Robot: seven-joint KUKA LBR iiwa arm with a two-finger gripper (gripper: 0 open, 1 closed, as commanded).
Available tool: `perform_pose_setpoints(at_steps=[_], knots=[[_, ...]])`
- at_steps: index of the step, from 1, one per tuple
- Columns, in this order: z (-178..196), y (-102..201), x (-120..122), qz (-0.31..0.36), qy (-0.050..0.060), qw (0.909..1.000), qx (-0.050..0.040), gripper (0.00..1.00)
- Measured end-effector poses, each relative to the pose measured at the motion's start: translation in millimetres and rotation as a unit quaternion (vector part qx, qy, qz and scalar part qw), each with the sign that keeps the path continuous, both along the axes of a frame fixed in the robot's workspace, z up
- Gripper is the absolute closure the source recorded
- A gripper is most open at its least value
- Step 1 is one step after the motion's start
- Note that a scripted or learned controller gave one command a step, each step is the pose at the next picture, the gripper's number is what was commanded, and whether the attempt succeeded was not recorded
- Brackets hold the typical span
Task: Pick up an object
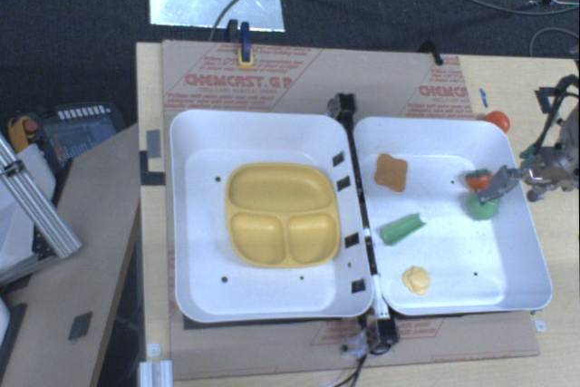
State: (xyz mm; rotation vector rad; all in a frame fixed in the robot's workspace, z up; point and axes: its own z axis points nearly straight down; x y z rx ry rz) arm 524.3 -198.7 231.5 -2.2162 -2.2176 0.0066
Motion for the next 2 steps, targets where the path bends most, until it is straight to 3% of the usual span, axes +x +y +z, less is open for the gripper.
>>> perform_pose_setpoints(at_steps=[1,2], knots=[[5,0,2,0.001,-0.004,1.0,-0.0012,0.0],[-37,3,4,0.0,-0.003,1.0,-0.0006,0.0]])
